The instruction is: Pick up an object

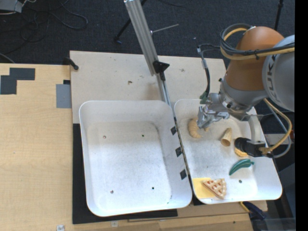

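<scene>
Lying in the right bin (269,189), upper-left part: tan bread-like lump (194,129), just under the gripper (206,121). Judged light, stiff, rounded, likely to roll; best taken across its narrow middle. Finger state: cannot tell, tips blurred against the lump. Nearby: cone (226,136), yellow piece (240,151) partly hidden, green leaf-shaped item (241,165), waffle wedge (214,187). Left bin (91,117) alongside.
</scene>
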Tool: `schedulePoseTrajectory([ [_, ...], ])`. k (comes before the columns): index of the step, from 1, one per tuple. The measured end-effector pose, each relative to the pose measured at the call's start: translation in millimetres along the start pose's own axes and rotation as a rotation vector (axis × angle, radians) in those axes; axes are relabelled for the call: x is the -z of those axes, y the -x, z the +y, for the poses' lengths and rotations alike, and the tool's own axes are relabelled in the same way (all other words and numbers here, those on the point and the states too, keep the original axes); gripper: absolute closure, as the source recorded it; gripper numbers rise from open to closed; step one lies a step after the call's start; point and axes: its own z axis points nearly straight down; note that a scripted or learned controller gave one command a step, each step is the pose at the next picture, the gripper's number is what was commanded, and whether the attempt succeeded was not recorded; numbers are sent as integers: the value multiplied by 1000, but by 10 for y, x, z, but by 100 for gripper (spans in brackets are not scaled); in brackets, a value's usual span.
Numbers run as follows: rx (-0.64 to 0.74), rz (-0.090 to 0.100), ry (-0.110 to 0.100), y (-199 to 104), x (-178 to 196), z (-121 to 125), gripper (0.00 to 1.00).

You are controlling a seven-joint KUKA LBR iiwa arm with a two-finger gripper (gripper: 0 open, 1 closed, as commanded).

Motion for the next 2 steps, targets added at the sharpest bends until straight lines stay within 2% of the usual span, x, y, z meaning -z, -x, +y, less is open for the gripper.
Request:
schedulePoseTrajectory([
  [2, -1, -1, -2, -971, 59, -229, 100],
])
